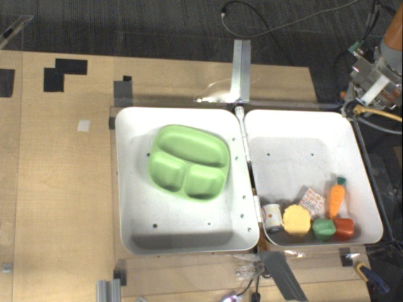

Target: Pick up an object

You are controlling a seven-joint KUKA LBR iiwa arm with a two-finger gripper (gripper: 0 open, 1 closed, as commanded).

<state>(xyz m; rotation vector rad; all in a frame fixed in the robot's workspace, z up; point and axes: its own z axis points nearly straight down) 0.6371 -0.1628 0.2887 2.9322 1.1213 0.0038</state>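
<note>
Gripper point(373, 85) beyond right bin's point(296, 137) far-right corner; grip state I cannot tell | carrot point(337, 197), yellow lump point(296, 220), green block point(323, 229), red block point(344, 227), can point(272, 214), packet point(312, 200) bunched at its near edge, toward right corner | green tray point(189, 162) mid left bin point(135, 219)

A pale wooden table point(56, 187) bears black tape patches point(63, 73) near its left edge; dark grey carpeted floor point(126, 11) lies beyond.
</note>
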